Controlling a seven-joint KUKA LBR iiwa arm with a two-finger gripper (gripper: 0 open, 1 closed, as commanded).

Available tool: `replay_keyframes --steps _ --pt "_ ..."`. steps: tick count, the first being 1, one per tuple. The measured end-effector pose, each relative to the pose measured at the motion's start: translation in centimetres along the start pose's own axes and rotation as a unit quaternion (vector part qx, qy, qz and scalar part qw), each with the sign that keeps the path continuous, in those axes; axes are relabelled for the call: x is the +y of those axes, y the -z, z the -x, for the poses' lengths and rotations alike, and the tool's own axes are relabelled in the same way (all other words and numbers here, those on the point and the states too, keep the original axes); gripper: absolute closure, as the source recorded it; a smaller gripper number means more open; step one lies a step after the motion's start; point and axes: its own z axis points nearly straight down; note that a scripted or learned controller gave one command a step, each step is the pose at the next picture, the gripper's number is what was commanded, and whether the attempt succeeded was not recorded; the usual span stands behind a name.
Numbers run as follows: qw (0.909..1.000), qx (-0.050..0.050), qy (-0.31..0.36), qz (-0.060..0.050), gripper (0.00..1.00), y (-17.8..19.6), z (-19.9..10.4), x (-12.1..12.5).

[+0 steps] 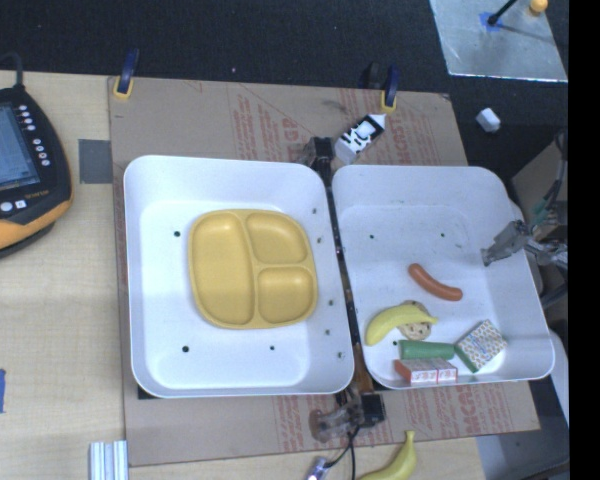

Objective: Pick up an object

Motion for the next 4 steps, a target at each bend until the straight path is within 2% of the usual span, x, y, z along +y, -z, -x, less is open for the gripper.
replay_keyframes --steps 1,2,3,4 --pt "1.0 0.0 0.001 -0.002 0.0 -13.0 -4.6 2.0" --pt "1.0 -0.001 0.002 0.0 0.0 -14.6 -9.8 5.2" --pt "1.0 -0.001 0.002 -0.001 1.0 -13.5 -9.6 5.1" --pt "1.0 -0.001 0.003 -0.001 0.0 -13.5 -9.6 5.1"
